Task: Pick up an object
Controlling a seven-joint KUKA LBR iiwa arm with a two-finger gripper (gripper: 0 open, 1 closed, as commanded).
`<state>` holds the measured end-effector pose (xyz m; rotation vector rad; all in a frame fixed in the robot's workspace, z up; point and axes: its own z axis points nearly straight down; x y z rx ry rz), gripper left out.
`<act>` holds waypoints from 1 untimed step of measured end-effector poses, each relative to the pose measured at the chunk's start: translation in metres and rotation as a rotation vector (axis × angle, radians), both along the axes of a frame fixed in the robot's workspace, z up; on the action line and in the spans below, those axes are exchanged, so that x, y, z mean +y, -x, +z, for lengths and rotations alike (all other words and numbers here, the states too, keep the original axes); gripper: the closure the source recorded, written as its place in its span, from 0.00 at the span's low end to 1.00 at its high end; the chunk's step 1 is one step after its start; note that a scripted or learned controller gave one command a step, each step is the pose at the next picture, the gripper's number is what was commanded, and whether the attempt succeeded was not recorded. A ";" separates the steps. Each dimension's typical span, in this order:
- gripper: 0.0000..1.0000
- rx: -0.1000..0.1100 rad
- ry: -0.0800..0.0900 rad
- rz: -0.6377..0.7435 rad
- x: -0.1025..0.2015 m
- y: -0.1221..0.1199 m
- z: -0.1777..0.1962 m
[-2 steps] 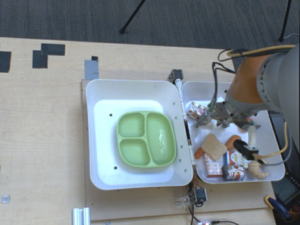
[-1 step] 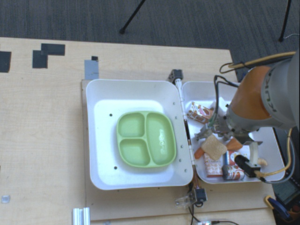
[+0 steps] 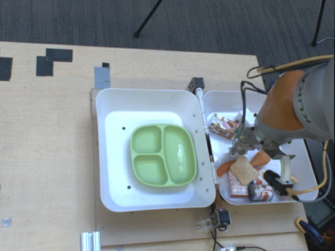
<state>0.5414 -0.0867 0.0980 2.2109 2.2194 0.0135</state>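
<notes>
The end effector (image 3: 242, 146) hangs low in the right bin (image 3: 309, 192). I cannot tell how it is set. A slice of bread (image 3: 244, 170) lies just below it.

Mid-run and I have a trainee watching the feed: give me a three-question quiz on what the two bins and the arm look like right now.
1. True or false: the green divided plate lies in the left bin.
2. How many compartments does that plate have: A) two, B) three, C) four?
3. Fill in: the gripper sits over the ____ bin, near the slice of bread.

Key
1. True.
2. B: two smaller ones on its left side, one long one on its right.
3. Right: the right bin also holds a snack packet and orange carrot-like pieces.
</notes>
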 end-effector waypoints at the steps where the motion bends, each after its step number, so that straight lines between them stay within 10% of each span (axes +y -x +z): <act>1: 0.00 0.000 0.000 0.000 0.000 0.000 0.000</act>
